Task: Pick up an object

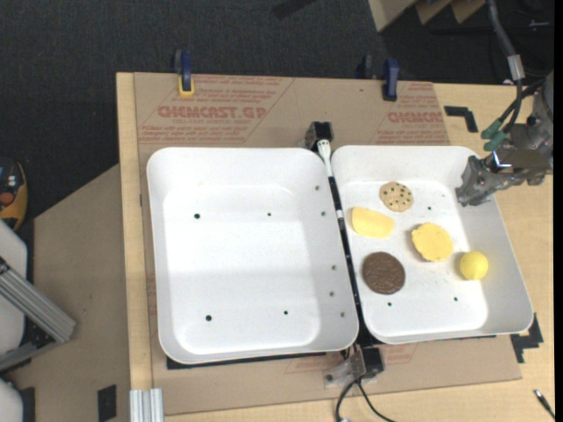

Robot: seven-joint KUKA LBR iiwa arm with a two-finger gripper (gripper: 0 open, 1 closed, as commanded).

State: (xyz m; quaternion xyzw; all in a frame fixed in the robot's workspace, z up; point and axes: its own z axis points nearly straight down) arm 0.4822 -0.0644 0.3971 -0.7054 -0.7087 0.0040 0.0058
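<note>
Now I'm approaching: my gripper [475,188], grip state unreadable, hovers at the bin rim; next, descend onto the nearest yellow piece [432,241].

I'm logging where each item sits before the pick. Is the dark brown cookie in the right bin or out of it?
In. The dark brown cookie lies flat on the right bin floor, inside its rim, below the yellow piece.

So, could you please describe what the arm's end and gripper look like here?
The gripper is a blocky grey metal unit with a darker lower part. Above it sits a small teal fitting, and thin dark cables loop up from the wrist toward the top right.
</note>
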